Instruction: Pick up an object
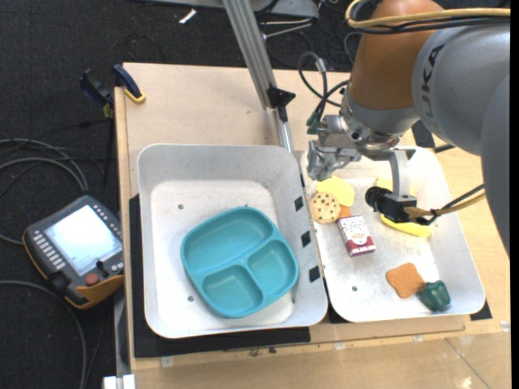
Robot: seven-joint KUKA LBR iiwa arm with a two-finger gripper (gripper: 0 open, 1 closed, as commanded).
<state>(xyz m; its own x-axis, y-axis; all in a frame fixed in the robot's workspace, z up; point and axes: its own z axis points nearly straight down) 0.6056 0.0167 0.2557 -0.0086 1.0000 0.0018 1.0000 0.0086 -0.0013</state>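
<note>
Claw (323, 165) above cookie (326, 207), grip state unclear; red carton (357, 235), banana (405, 224) nearby.

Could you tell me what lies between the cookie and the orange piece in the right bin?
The small red box lies between the cookie and the orange piece, in the camera view.

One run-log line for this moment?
gripper above cookie, right bin | nothing held | blue tray in left bin
</note>
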